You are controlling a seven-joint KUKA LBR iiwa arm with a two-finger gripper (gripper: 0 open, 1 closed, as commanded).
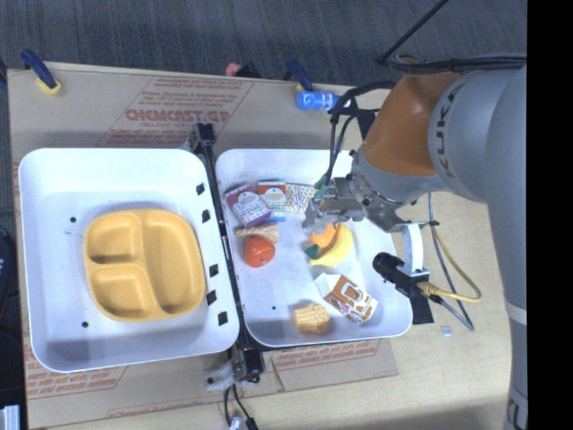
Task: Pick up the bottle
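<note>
The arm reaches in from the right, and its gripper (328, 215) hangs low over the middle of the right bin (295, 325). Directly below and touching its tip lies a yellow curved item with a green end (331, 245); I cannot tell whether this is the bottle. The grey wrist and orange band (403, 137) hide the bin's far right part. Nothing is seen lifted.
The right bin also holds a red tomato-like ball (260, 252), several printed packets (269, 200), a white and orange carton (347, 298) and a yellow waffle-like piece (311, 317). The left bin (54, 330) holds a yellow divided tray (143, 262). A blue clamp (315, 100) sits behind the bins.
</note>
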